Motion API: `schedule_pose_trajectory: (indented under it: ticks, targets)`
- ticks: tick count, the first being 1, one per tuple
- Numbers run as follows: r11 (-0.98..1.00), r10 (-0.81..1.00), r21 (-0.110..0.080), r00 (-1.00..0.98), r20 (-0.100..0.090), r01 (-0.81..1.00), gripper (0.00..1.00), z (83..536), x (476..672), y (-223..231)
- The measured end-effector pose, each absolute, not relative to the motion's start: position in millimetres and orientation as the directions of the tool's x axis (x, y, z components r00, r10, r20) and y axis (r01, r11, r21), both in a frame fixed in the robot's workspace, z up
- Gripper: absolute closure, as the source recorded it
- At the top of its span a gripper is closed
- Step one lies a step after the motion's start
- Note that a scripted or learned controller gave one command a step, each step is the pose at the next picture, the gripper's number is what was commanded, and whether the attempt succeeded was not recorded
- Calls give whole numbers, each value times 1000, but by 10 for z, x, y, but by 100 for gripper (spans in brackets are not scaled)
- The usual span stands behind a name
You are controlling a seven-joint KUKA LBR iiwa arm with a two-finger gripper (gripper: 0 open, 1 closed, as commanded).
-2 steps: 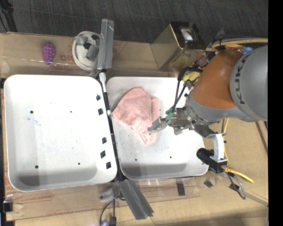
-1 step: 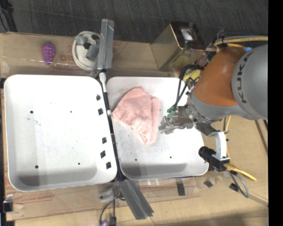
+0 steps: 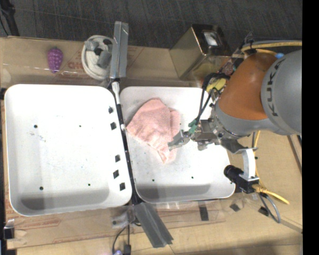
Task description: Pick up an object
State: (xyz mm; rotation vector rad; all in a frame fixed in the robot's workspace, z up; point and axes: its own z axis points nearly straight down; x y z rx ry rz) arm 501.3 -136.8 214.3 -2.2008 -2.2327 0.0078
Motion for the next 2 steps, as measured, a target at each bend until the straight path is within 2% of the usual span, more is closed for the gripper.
schedule_pose_trajectory:
  ticks: [1,2]
  targets:
    - [44,999,-7,-43,1,999,0,1643,5333,-1343]
    - [150,989,-1,-150,1,989,0,921,5534,-1360]
